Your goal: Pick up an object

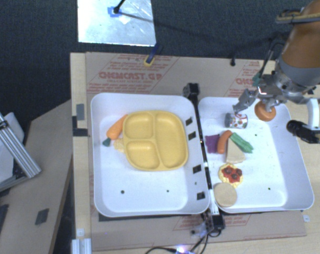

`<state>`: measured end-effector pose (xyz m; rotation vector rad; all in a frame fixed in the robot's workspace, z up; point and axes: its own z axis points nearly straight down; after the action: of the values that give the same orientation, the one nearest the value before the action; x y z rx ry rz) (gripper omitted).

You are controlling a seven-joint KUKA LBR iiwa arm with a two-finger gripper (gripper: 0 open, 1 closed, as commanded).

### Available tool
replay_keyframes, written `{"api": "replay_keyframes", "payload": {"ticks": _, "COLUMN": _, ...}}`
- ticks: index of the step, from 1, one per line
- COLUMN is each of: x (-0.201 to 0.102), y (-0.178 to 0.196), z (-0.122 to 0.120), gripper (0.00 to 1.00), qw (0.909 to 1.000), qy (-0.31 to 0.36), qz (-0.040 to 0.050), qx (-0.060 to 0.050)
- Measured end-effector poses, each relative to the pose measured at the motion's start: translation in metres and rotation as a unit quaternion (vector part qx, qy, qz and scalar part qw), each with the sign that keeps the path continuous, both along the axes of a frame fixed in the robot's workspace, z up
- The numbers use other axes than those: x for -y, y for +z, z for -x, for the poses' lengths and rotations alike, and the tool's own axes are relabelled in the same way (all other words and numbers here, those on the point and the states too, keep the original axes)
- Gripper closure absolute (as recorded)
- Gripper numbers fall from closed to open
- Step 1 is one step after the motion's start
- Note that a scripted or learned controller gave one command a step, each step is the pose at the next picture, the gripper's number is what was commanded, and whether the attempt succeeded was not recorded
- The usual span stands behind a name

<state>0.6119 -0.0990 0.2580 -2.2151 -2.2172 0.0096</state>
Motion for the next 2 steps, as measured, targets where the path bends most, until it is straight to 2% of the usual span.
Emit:
{"api": "replay_keyframes", "payload": {"ticks": 1, "x": 0.0, "y": 0.006, "z": -0.002, "gripper": 0.0, "qw": 1.0, "qy": 0.001, "qz": 0.0006, "qx": 0.005}}
{"api": "replay_keyframes", "payload": {"ticks": 2, "x": -0.01, "y": -0.05, "z": 0.001, "gripper": 0.0, "qw": 1.0, "qy": 0.001, "qz": 0.0, "qx": 0.003}}
